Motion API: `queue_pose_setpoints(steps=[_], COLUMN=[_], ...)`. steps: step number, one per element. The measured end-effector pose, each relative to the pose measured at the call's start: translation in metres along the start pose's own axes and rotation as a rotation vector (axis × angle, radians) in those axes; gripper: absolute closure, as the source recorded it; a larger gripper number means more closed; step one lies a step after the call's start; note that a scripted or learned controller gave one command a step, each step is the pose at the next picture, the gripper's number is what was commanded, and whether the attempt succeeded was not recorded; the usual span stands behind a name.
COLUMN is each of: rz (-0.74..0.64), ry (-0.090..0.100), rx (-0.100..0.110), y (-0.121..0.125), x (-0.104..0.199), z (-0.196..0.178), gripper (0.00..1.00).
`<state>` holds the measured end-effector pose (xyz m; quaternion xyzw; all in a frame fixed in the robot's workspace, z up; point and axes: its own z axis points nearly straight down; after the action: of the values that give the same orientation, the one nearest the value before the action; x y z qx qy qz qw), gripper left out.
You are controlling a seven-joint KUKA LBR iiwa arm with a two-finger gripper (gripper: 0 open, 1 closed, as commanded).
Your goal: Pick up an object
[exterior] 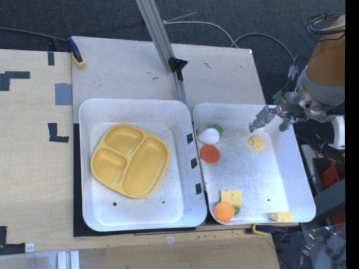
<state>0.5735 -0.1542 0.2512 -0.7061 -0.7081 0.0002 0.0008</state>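
In the right bin [280, 178] lie a white egg-shaped object [209, 135] with a green piece [217, 130] behind it, a red round object [210, 153] and a small pale yellow lump [256, 143]. Near the bin's front edge are a yellow block [231, 197], an orange ball [224, 211] and a small yellow wedge [280, 217]. My gripper [272, 123] hangs over the bin's far right corner, just above and right of the yellow lump. Its fingers are spread open with nothing between them.
The left bin [90, 206] holds a yellow divided plate [130, 159]. A grey metal post [157, 27] slants down to the gap between the bins. Cables [247, 38] run behind the right bin. Bare wooden bench [33, 150] lies to the left.
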Motion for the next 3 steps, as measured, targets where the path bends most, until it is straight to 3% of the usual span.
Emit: queue_pose_setpoints(steps=[1,2,3], rz=[-0.002,0.0,-0.004], ry=[0.001,0.001,-0.002], rx=[0.0,0.009,-0.011], y=[0.0,-0.02,0.099], x=[0.001,0.065,0.119], z=[-0.01,0.14,0.059], gripper=[1.0,1.0,1.0])
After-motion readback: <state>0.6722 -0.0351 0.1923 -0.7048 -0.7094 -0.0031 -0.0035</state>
